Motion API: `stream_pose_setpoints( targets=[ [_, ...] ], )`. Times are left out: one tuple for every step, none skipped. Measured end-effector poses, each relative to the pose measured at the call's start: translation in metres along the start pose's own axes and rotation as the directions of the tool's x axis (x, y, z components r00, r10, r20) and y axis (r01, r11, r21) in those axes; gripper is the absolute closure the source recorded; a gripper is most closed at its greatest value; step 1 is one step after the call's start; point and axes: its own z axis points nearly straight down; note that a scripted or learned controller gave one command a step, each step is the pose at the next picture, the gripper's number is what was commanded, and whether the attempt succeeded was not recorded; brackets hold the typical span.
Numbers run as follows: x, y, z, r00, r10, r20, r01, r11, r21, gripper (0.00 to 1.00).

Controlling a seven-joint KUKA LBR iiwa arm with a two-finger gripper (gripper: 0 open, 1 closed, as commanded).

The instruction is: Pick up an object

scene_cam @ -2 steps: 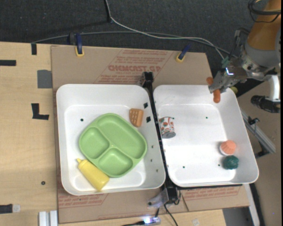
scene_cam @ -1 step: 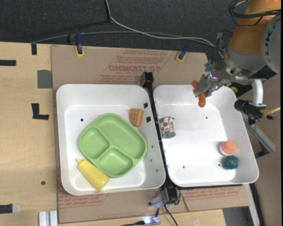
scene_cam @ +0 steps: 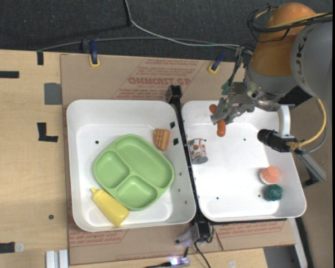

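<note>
Lifting — pincer (scene_cam: pixel 221 118) clamps orange carrot-like piece (scene_cam: pixel 221 128) over right bin (scene_cam: pixel 243 212) | raise straight, grip steady, clear the rim.

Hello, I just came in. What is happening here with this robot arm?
The arm's gripper is over the far end of the right bin, with a small orange-red object at its fingertips. A small can, a pink-orange piece and a dark green piece lie in that bin.

I see a small orange carrot-like piece (scene_cam: pixel 220 128) hanging upright between the gripper's (scene_cam: pixel 220 115) fingers. It sits over the right bin's (scene_cam: pixel 290 208) far left part, apart from the other items.
</note>
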Motion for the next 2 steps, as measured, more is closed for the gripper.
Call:
stream_pose_setpoints(
  targets=[
    [0.059, -0.004, 0.002, 1.0, -0.001, 0.0, 0.001, 1.0, 0.0, 1.0],
    [0.108, -0.028, 0.002, 1.0, 0.0, 0.001, 0.0, 1.0, 0.001, 1.0]
  ],
)
